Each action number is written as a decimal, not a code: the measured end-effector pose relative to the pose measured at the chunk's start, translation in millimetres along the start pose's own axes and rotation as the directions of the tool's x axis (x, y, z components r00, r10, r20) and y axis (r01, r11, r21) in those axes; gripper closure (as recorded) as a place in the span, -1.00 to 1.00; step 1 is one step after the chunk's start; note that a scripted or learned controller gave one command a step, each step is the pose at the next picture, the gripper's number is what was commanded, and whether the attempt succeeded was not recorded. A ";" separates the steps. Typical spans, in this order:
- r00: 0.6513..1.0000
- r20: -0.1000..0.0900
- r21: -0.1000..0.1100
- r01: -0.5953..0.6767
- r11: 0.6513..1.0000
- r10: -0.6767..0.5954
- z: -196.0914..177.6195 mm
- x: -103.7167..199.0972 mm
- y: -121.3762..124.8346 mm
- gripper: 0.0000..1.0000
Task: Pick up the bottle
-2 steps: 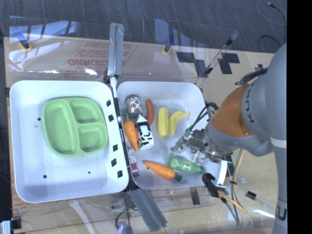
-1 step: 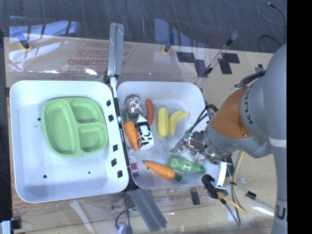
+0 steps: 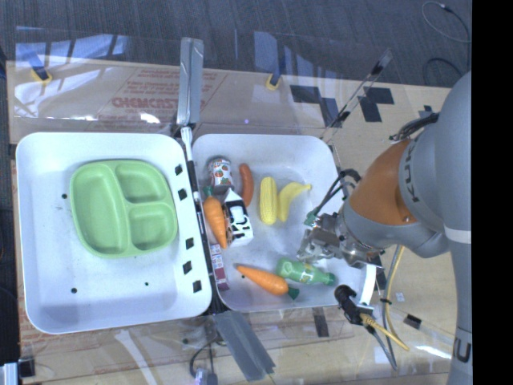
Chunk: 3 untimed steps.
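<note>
1. Down in the right bin [image 3: 325,155], the green bottle [image 3: 306,273] lies on its side near the front edge, toward the front right corner, its neck pointing right.
2. Just above the bottle hangs the gripper [image 3: 319,243], by the bin's right wall; whether it is wide, narrow or gripping cannot be told from this slant. The bottle is not seen between its tips.
3. Behind the gripper the arm [image 3: 409,191], grey with an orange band, comes in over the right rim.
4. Left of the bottle and touching it lies a carrot [image 3: 262,279], along the front edge.
5. A second carrot [image 3: 215,221] lies against the bin's left wall, beside a black-and-white carton [image 3: 237,217].
6. Toward the back edge sit a small can [image 3: 220,172], a reddish sausage shape [image 3: 246,183], a corn cob [image 3: 268,200] and a banana [image 3: 292,196].
7. A green divided plate [image 3: 124,207] lies in the left bin [image 3: 40,287], nearer its back left corner.
</note>
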State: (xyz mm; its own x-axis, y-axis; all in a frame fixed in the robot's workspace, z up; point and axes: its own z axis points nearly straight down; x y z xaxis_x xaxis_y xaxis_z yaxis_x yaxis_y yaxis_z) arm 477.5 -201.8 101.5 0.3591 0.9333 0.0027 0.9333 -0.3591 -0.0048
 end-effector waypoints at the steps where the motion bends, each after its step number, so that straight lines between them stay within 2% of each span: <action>1: 1.000 0.001 0.000 0.001 1.000 -0.001 0.2 -0.1 -0.1 -1.00; 2: 0.961 0.001 0.000 0.276 0.961 -0.276 9.9 1.2 -1.2 -1.00; 3: 0.960 0.000 -0.001 0.280 0.960 -0.280 -0.6 1.3 -0.4 1.00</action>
State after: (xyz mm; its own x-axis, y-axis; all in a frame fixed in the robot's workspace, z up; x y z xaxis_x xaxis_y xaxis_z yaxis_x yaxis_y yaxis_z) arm 477.6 -200.4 102.0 0.0833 0.9965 0.0036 0.9965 -0.0832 -0.0031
